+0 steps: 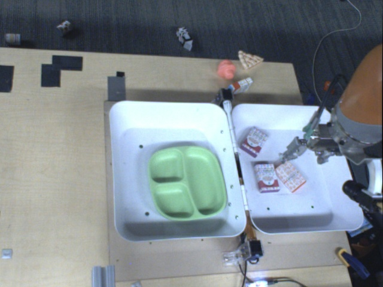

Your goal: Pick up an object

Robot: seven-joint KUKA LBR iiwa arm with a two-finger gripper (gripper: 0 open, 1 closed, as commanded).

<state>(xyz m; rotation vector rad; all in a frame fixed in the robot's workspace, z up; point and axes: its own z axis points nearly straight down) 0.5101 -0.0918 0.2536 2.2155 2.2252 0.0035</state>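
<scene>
Three small red-and-white packets lie in the right white bin. One packet is toward the bin's back left. Two more, a red-edged packet and a paler packet, lie side by side near the middle. My gripper reaches in from the right and hangs just above the paler packet's upper edge. Nothing is visibly held in it. The grey wrist and orange band hide the bin's right rim.
The left white bin holds a green divided plate. Behind the bins on the wooden bench lie a pink ball, a pizza-slice toy and a small tube. A grey block stands at the left bin's back corner.
</scene>
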